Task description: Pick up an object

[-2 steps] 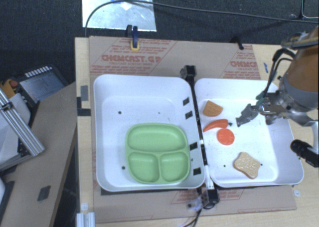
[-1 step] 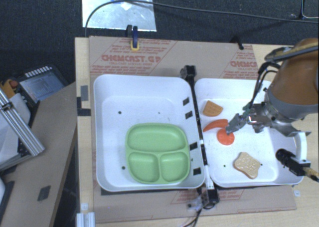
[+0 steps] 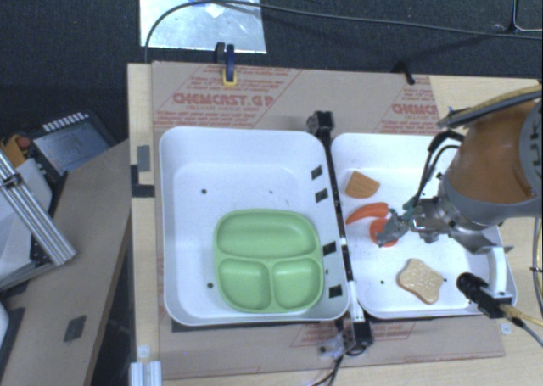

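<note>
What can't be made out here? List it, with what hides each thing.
- Gripper, camera view: too small and blurred to tell how the fingers stand.
- Red piece: its right end lies under the gripper, so contact cannot be judged.
- Arm: cut off by the right edge.
- Green tray: whether its compartments hold anything small cannot be told.
- Toast slice: surface detail is too blurred.
</note>
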Available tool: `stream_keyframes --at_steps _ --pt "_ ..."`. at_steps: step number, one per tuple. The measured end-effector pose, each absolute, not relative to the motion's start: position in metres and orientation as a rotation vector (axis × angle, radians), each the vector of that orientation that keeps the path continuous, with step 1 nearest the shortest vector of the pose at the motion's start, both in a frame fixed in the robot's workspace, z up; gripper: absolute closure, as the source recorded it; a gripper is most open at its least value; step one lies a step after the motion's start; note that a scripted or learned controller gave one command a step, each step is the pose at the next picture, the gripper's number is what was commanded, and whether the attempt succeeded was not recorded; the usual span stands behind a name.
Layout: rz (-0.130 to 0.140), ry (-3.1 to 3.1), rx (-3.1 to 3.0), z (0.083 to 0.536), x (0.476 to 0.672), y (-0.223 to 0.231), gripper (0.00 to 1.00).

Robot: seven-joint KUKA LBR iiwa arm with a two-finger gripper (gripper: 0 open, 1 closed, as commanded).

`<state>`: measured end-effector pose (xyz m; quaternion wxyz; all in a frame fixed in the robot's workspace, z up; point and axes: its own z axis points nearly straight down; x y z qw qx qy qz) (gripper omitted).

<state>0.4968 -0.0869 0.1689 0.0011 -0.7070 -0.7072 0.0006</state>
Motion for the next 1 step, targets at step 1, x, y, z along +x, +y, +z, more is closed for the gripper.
stream_keyframes --at_steps 1 --pt "0.002 -2.220 -2.218 0.1086 0.5029 -0.0842 0.00"
